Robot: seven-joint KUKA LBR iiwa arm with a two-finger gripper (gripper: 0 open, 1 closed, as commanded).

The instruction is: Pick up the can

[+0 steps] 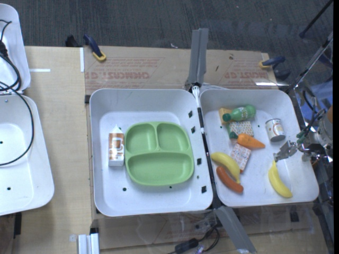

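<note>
A small silver can (274, 129) lies on its side in the upper right part of the right-hand bin (302, 121), close to that bin's right wall and apart from the other goods. Below it and slightly to the right, the pincer (284, 152) reaches in over the bin's right edge, its metal tips low above the white floor, between the can and a yellow banana (278, 182); nothing sits between its fingers, and whether they stand wide or narrow cannot be told from here. Left of the can are a green bottle (239, 113), a carrot (250, 141), a small patterned packet (240, 156), a second banana (226, 164) and a red sausage (229, 179) along the lower left. In the left-hand bin (100, 157), at frame centre, a green divided plate (158, 153) rests beside a small carton (116, 149). Both bins sit on a pale wooden worktop (63, 115).
</note>
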